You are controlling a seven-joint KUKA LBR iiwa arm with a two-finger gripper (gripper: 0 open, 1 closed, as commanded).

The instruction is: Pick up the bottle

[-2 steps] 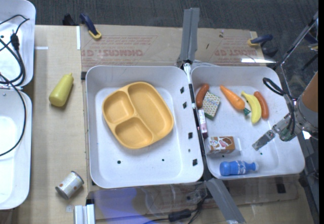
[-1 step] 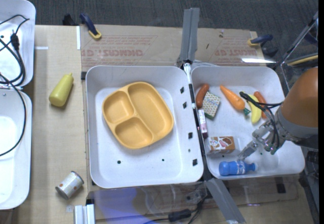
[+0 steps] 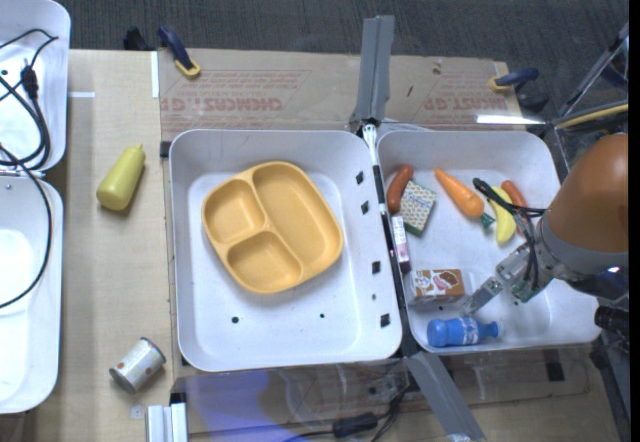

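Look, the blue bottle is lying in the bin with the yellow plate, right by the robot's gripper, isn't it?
Not quite. The camera view shows the blue bottle lying in the right bin, beside the gripper. The yellow plate is in the left bin.

the grey arm (image 3: pixel 590 220) reaches in from the right, pincer (image 3: pixel 483 298) angled down-left.

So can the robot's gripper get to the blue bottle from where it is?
Probably yes. The gripper hangs just above the blue bottle, which lies on its side with nothing on top. The small box sits close beside it, though, and might crowd the grab.
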